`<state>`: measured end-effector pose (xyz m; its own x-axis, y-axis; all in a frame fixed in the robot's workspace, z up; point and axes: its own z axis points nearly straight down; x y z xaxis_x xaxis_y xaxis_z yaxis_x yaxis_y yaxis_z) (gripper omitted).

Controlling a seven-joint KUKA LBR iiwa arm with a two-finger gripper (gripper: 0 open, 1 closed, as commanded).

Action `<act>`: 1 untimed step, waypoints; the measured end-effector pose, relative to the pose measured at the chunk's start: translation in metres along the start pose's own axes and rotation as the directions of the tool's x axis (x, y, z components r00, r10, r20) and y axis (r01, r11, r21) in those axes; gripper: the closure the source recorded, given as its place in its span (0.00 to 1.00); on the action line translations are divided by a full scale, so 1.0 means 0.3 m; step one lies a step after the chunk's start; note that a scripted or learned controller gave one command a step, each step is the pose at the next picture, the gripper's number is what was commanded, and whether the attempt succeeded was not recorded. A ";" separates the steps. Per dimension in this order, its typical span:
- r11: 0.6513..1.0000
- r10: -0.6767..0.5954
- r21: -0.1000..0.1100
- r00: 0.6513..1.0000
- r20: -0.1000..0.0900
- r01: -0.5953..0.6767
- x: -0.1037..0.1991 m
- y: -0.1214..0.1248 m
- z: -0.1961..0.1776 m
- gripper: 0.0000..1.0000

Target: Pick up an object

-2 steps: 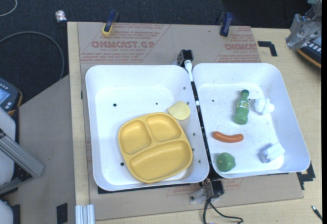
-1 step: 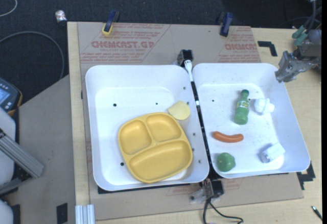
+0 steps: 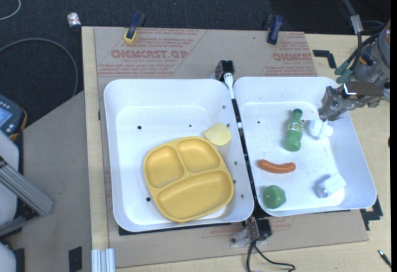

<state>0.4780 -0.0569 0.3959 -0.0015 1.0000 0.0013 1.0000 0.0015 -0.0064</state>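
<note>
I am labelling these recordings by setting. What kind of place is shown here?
Probably a robotics lab test bench: two white bins clamped side by side on a board, toy food such as a green bottle, and loose cables on dark carpet.

Tray (image 3: 186,185) in left bin (image 3: 118,140)

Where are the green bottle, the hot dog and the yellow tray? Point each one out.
green bottle (image 3: 293,133): camera view, on the middle of its body.
hot dog (image 3: 276,166): camera view, on its middle.
yellow tray (image 3: 188,179): camera view, on the floor of its largest compartment.
</note>
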 end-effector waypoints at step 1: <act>1.000 -0.011 -0.013 1.000 -0.001 0.011 0.341 0.005 -0.151 1.00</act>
<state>0.4797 0.0453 0.4412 -0.0127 0.9999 0.0028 0.9999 0.0127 0.0067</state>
